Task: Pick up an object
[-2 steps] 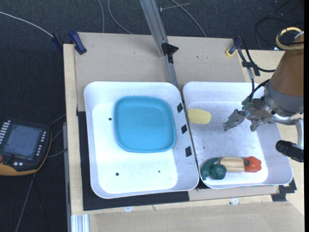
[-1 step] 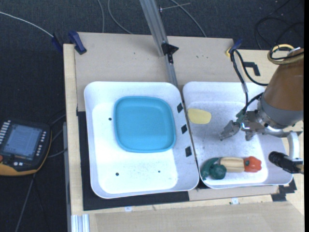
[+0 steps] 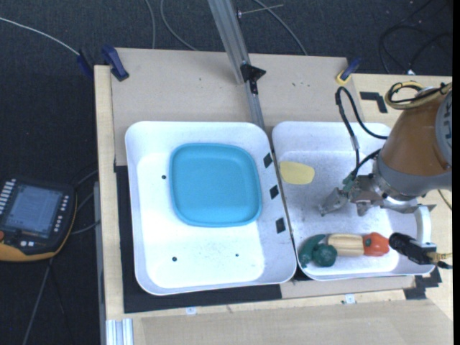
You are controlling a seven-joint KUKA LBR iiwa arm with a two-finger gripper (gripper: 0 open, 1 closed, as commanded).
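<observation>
Dark floor surrounds the bench. Far left of the pincer, a blue plate lies in the left bin. A yellow piece sits up-left of it. Its fingers are apart, holding nothing. Just below lie a green lump, tan stick and red piece.

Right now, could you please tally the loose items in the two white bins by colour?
Blue: 1, the square plate in the left bin.
Yellow: 1, the flat piece in the right bin.
Green: 1, the round item.
Tan: 1, the wooden piece.
Red: 1, the small item.
Total: 5
</observation>
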